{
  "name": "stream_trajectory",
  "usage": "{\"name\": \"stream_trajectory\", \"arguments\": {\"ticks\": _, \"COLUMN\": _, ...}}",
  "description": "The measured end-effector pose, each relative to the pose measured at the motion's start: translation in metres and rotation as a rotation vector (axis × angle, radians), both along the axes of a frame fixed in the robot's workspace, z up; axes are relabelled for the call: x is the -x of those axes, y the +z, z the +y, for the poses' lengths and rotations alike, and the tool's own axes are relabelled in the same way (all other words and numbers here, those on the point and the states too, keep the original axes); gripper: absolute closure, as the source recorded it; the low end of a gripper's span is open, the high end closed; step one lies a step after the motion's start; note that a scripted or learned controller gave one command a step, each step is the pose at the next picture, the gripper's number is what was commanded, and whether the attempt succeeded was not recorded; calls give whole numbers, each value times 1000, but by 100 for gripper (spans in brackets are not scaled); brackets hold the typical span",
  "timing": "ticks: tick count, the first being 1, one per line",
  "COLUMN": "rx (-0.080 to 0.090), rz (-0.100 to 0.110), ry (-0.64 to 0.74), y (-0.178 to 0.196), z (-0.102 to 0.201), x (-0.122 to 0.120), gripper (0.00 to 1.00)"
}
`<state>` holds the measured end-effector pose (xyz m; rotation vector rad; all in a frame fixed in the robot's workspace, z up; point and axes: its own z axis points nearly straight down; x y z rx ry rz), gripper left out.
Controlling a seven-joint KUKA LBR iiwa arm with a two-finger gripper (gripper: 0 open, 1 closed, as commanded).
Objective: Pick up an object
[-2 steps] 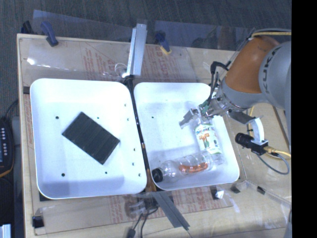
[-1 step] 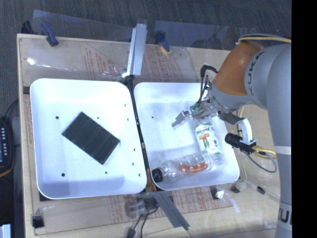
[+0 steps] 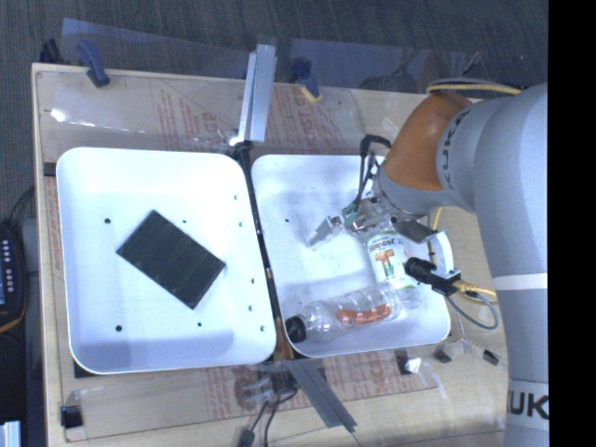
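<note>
The arm [image 3: 484,175] covers the right bin's far right corner and runs out past the picture's right and near edges. The claw [image 3: 328,231] is blurred and small. The white bottle's [image 3: 386,257] label print is too small to read.

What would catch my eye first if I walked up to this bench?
Probably the big grey arm with its orange band, reaching from the right over the right bin. Next, the dark flat rectangle lying alone in the left bin, and the clear plastic bottle on its side along the right bin's near edge.
</note>
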<state>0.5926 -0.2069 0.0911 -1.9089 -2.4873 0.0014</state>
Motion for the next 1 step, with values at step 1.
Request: {"name": "stream_trajectory", "arguments": {"ticks": 1, "rx": 4, "rz": -5, "ry": -35, "y": 58, "z": -4, "x": 12, "gripper": 0}}
